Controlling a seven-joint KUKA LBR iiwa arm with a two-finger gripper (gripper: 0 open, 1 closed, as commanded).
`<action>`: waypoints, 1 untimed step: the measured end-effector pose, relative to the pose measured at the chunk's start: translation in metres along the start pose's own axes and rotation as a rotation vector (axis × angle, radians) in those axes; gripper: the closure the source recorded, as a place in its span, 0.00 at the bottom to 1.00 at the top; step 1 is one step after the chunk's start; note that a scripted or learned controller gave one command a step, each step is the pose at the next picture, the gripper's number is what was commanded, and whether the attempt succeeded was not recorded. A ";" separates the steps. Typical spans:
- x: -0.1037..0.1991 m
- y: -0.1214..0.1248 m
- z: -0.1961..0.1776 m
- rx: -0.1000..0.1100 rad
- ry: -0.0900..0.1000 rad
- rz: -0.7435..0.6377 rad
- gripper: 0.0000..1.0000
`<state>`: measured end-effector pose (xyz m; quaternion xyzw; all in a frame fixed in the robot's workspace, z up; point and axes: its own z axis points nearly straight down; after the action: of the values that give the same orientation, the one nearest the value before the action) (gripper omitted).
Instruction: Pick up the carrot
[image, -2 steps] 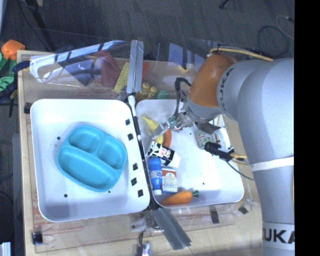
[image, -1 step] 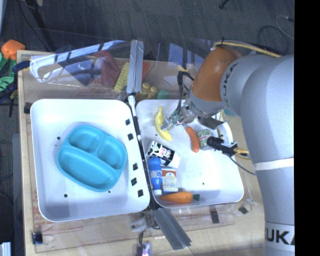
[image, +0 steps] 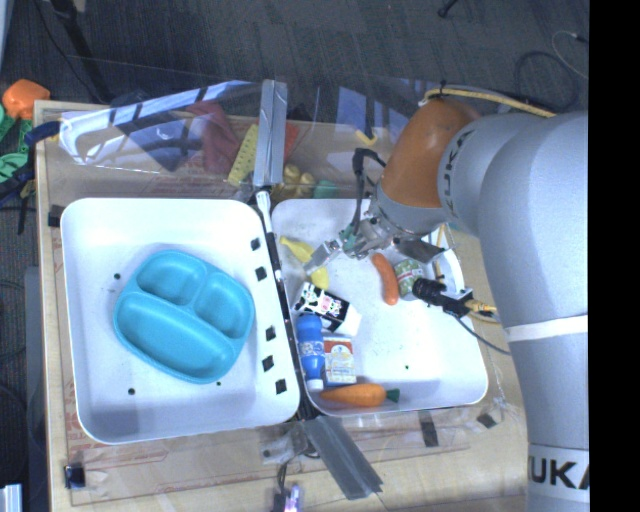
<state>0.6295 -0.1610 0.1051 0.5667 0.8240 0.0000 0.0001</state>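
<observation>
Carrot (image: 352, 396) at right bin's (image: 455, 375) front edge, arm bent low (fingers (image: 352, 240) unclear).

The pale wooden bench (image: 470, 460) stands on a dark grey floor (image: 300, 40), with clear plastic sheeting (image: 150, 125) along its far edge, black cables (image: 545, 60) lying on the floor at far right, and an orange and green object (image: 20, 105) at far left.

Non-task items, both bins
Blue divided tray (image: 184, 315) is seen lying flat in left bin (image: 85, 235); in right bin (image: 455, 372), a blue-capped bottle (image: 311, 350), cow-patterned carton (image: 327, 305), yellow piece (image: 297, 249) and orange-red sausage-shaped item (image: 386, 278) are seen.
</observation>
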 end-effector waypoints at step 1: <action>0.044 -0.046 0.014 0.002 0.001 -0.116 0.00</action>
<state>0.5709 -0.1368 0.0914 0.5179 0.8554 -0.0004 -0.0009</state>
